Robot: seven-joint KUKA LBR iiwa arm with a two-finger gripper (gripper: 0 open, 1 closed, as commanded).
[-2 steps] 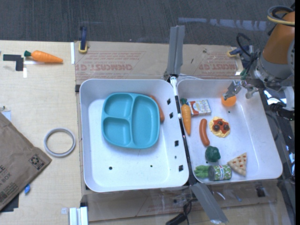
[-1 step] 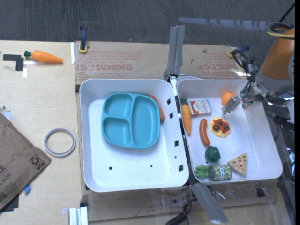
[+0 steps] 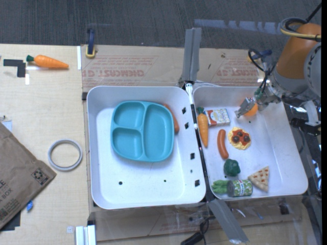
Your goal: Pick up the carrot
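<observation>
A carrot [image 3: 203,128] with a green top lies in the right bin [image 3: 286,137], close to its left wall and pointing toward the front. My gripper [image 3: 247,107] hangs over the back of the same bin, well to the carrot's right. A small orange piece [image 3: 252,111] sits right at the gripper's tip; whether it is held is unclear. A second carrot [image 3: 49,62] lies on the bench at the far left, outside the bins.
Around the carrot in the right bin are a red-and-white box [image 3: 219,117], a sausage [image 3: 222,144], a round pizza [image 3: 240,138], broccoli [image 3: 231,167], a pizza slice [image 3: 260,178] and a green can [image 3: 234,188]. The left bin [image 3: 102,177] holds a blue divided plate [image 3: 143,130]. A tape ring [image 3: 65,153] lies on the bench.
</observation>
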